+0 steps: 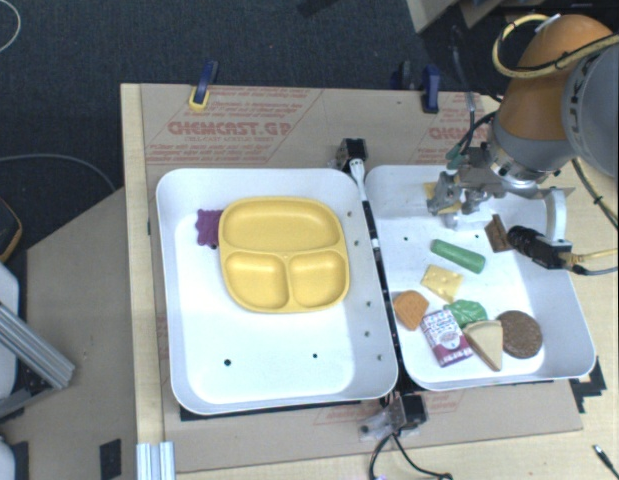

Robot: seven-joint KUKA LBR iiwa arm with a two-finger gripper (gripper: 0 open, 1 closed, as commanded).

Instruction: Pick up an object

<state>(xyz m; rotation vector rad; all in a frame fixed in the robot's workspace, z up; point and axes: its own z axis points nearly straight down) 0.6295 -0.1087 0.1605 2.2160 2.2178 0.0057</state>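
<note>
My gripper [459, 200] hangs over the far part of the right bin [559, 298], below the orange-banded wrist. Just in front of it lies a green cylinder [458, 254]. Nearer the bin's front sit a yellow cheese wedge [442, 282], an orange piece [411, 309], a green item [468, 312], a red and white packet [444, 334], a tan wedge [486, 344] and a brown round cookie [520, 333]. A small brown piece [496, 233] lies to the gripper's right. Nothing shows between the fingers.
The left bin [189, 338] holds a yellow divided plate [284, 251] with a purple item [207, 227] at its left edge. A black cabled part [537, 247] hangs off the arm over the right bin. Clamps sit at the board's far edge.
</note>
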